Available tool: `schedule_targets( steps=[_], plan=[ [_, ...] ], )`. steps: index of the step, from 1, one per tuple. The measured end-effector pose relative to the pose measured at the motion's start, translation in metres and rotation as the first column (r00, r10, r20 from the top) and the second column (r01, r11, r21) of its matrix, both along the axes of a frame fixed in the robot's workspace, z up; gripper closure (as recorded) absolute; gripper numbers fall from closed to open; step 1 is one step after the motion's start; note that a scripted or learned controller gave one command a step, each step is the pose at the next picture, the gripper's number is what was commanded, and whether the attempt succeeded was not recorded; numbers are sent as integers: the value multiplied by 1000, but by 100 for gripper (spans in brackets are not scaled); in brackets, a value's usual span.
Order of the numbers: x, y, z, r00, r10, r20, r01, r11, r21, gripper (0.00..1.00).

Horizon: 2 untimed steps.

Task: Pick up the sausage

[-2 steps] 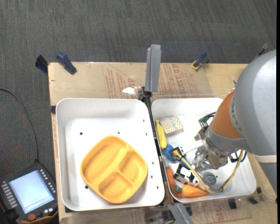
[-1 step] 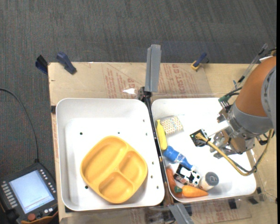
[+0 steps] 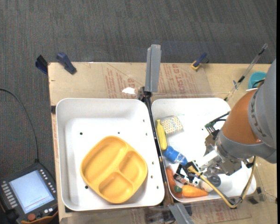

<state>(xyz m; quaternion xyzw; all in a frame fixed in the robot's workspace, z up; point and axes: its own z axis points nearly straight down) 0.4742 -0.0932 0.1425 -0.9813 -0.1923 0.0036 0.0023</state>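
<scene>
Near the right bin's (image 3: 196,113) front edge, the jaws hang just beside the sausage (image 3: 170,177) and a carrot (image 3: 194,191); whether they are open or closed cannot be told.

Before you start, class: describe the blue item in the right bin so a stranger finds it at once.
Find the right-hand white bin. Follow its left wall down past the long yellow piece; the blue item lies at that piece's lower end. Its neighbours are yellow or orange; it alone is blue.
</scene>
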Motion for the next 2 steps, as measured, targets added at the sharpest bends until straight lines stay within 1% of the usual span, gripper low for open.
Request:
schedule_targets(
  steps=[1, 2],
  plan=[
    [22, -6, -10, 986, 169, 2, -169, 986, 1, 100],
    [59, -52, -57, 906, 423, 4, -423, 906, 2, 100]
  ],
)
